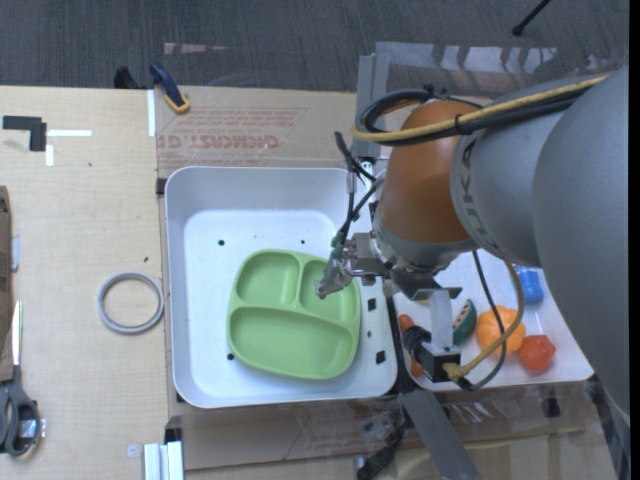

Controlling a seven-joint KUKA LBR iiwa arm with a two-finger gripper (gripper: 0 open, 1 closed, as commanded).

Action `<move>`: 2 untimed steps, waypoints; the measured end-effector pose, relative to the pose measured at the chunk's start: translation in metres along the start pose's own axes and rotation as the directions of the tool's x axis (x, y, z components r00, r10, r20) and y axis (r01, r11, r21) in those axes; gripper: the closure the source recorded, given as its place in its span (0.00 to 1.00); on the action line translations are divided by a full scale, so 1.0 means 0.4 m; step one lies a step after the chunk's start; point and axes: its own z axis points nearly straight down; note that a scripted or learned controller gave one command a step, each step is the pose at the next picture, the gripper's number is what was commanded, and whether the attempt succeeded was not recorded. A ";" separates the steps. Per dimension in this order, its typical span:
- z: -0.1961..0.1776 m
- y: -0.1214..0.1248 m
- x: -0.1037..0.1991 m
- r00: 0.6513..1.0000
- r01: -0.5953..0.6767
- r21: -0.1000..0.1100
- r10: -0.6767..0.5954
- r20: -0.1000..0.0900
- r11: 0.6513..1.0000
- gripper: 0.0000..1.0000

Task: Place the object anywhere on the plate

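- Object: which toy is meant is not settled. The candidates lie in the right bin (575, 368), under the arm (520, 168): a blue piece (530, 288), an orange piece (497, 328), a red piece (537, 353) and a green-and-red slice (464, 320), all close together, some touching.
- Handling, as a judgement: they look like small plastic play food, so light, stiff and smooth, likely to slip or roll away from a poor pinch. None looks fragile.
- Where to take hold: across the narrow middle of a piece, from above. The red piece sits at the outer side of the cluster, so it seems the easiest to pinch without knocking the others.
- Plate (295, 316): green, with compartments, lying flat in the left bin (200, 228), nothing on it. Any compartment would do.
- Tool (330, 283): it hangs over the plate's right side, near the wall between the bins. I cannot tell how it is set, and I see nothing in it.
- Arm pose: it comes in from the right, the orange band (425, 183) above the wrist, which points down and leftward. Cables (480, 353) trail over the right bin.
- Tabletop (80, 218): a tape ring (131, 301) and scissors (18, 408) lie well apart from the bins.
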 end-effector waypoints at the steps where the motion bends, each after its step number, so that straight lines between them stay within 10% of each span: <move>1: -0.020 0.002 -0.004 1.000 -0.002 0.002 0.002 0.001 1.000 1.00; 2: 0.002 -0.056 -0.208 1.000 -0.003 0.001 0.003 0.000 1.000 1.00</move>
